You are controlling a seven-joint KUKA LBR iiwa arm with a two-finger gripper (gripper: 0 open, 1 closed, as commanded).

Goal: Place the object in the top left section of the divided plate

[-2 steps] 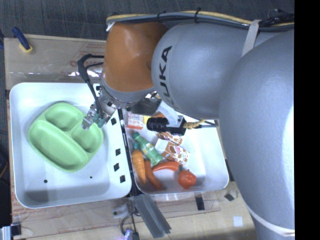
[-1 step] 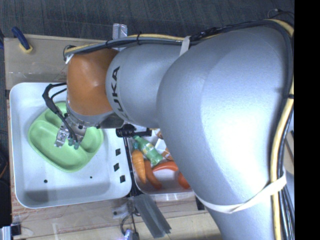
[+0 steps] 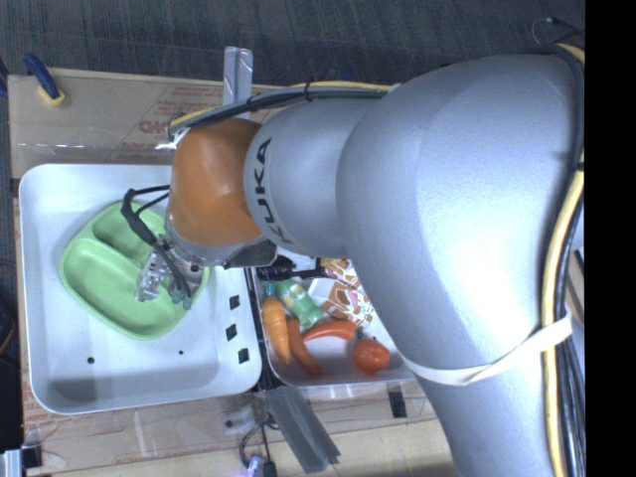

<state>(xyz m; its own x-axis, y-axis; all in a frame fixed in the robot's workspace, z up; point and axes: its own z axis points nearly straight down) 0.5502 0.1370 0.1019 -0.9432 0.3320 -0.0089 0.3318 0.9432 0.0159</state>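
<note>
A: So, biggest first: the grey arm (image 3: 427, 217) fills most of the right side, and its orange band (image 3: 209, 182) sits over the seam between the two bins.

B: And under it?

A: The left bin (image 3: 60, 366), shallow and white, holds the green divided plate (image 3: 94, 266) in its upper half. The plate lies tilted relative to the bin's walls, its far rim near the bin's left wall. The lower half of that bin is bare white floor with a few dark dots, so there is open room toward the near wall.

B: The right bin?

A: The right bin (image 3: 328, 376) is mostly hidden by the arm. In the visible strip lie an orange carrot (image 3: 278, 331), a red tomato-like piece (image 3: 371, 356), a curved red piece (image 3: 328, 332), a small green item (image 3: 298, 306) and a patterned packet (image 3: 348, 291), all crowded together, touching or overlapping.

B: What about the pincer?

A: The pincer (image 3: 164, 281) hangs over the plate's right part, close to the plate's inner ridge. Its metal fingers blur into cabling; I cannot tell how far apart they stand, nor whether anything sits between them.

B: And the edges?

A: The wooden worktop (image 3: 109, 107) shows beyond the bins, with a blue-and-yellow clamp (image 3: 42, 78) at its far left corner.
</note>
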